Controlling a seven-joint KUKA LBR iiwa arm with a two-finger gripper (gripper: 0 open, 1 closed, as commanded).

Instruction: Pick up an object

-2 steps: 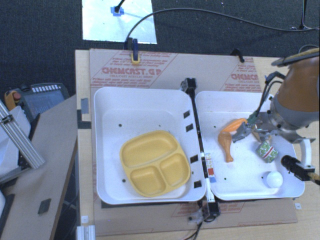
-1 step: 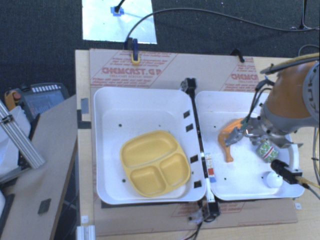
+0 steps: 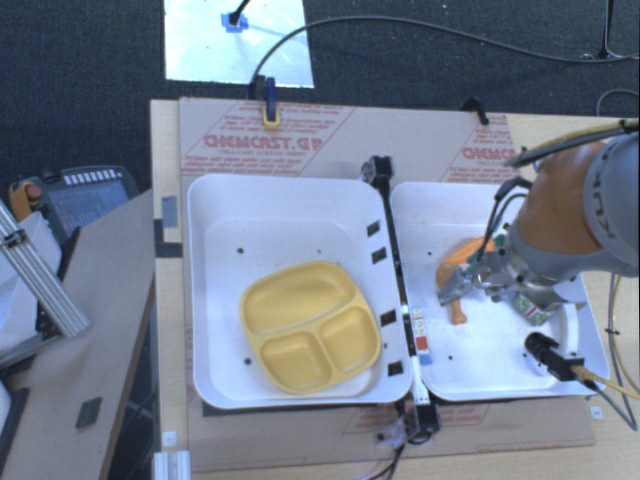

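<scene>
My gripper (image 3: 456, 286) is low over the left part of the right bin (image 3: 440, 373). Right under it lies an orange object (image 3: 463, 254): a rounded orange body shows above the gripper, and a thin orange stem (image 3: 458, 314) sticks out below it. The gripper covers the object's middle, so I cannot see whether they touch. A small green and white object (image 3: 531, 310) lies just right of the gripper, partly hidden by the wrist.
The left bin (image 3: 215, 268) holds a yellow divided plate (image 3: 310, 325) towards its front. A black ridge (image 3: 392, 268) separates the bins. The arm (image 3: 570, 208) crosses the right bin's far right side. A grey bench and a pendant stand at the left.
</scene>
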